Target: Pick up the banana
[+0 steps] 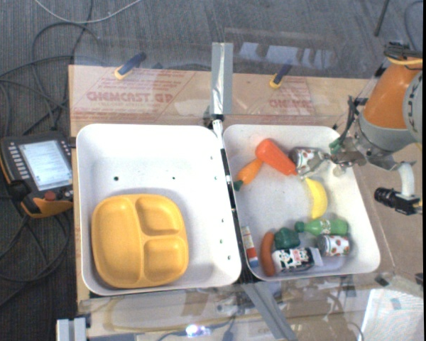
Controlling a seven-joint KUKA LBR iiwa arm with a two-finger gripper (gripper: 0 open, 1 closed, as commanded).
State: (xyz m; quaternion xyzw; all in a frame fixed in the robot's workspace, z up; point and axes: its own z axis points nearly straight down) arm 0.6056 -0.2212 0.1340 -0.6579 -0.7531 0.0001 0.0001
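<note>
My claw (307, 160) hangs over the upper part of the right-hand shallow white bin (355, 197), reaching in from three o'clock on my grey arm with its orange band (389, 98). I cannot tell whether it is released or clenched; the metal parts blur together against the white plastic.

The curved yellow banana (317, 197) lies on the bin floor at about six o'clock from my claw, just below it, with nothing around it that I can see gripping it. At nine o'clock from my claw sits a long orange carrot-shaped toy (275, 156), with a smaller orange piece (249, 171) beside it. Along the bin's six o'clock edge cluster a green bottle (325, 227), a black-and-white patterned carton (295, 258) and a small can (336, 245).

The left-hand white bin (149, 155) holds a yellow plastic divided tray (140, 241) at its seven o'clock corner.
</note>
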